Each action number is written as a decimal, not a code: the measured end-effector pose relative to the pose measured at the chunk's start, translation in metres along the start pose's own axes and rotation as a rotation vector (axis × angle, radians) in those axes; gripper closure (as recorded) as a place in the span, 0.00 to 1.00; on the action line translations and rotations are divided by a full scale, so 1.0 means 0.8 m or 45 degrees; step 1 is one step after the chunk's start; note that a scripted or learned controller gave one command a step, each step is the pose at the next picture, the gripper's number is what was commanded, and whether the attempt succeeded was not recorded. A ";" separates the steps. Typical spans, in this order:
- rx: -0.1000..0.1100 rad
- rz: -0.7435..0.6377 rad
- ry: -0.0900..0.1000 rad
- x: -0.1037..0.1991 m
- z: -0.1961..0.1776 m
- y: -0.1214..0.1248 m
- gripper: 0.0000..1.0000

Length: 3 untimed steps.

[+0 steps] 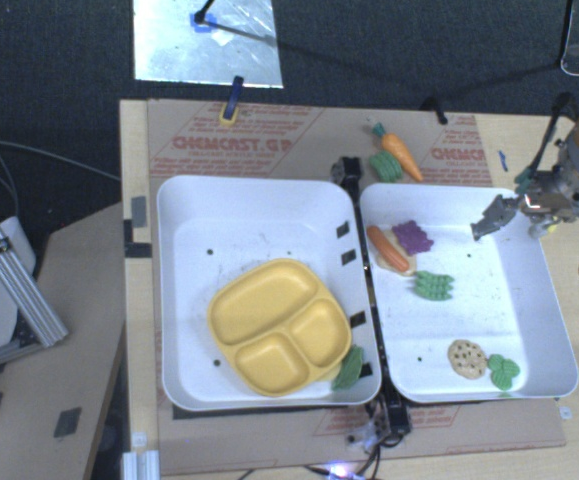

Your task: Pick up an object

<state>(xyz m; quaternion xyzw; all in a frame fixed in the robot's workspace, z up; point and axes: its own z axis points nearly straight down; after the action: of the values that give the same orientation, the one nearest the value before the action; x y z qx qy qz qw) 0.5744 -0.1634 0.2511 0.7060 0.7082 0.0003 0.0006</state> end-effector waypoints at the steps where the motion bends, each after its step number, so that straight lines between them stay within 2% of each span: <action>1: 0.018 0.000 0.009 0.083 0.112 -0.103 0.00; 2: -0.004 0.003 0.000 0.077 0.092 -0.096 1.00; 3: 0.001 -0.006 0.003 0.141 0.083 -0.109 1.00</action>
<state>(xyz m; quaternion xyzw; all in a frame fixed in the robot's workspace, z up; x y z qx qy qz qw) 0.4868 -0.0510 0.1845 0.7043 0.7099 0.0009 -0.0005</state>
